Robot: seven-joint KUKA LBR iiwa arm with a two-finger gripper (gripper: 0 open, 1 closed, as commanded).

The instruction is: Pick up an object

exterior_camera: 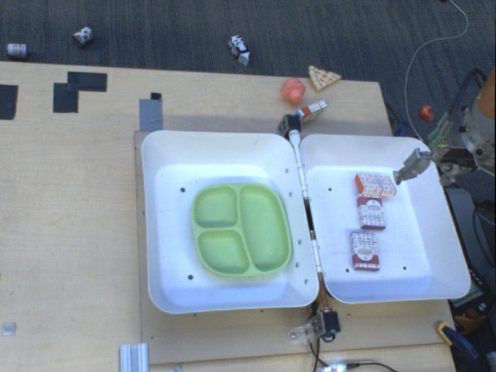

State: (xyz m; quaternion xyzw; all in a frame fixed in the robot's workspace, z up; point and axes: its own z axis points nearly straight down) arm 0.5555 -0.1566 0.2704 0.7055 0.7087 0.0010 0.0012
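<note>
Bright, even light falls from overhead on the pale wooden bench (70, 208), with a faint bluish cast. The two shallow white plastic bins (167, 231) are nearly washed out, their walls showing only soft grey shading. The light green divided plastic tray (242, 229) casts a faint, diffuse shadow toward the bench's near edge. Small printed details look soft and grainy. The grey metal claw (411, 167) at the bench's right edge appears slightly blurred

Three small red-and-white boxes (369, 222) lie flat in the right bin (442, 285) — arranged in a rough column. The top one (375, 184) is turned crosswise; the bottom one (365, 251) sits slightly apart.
</note>
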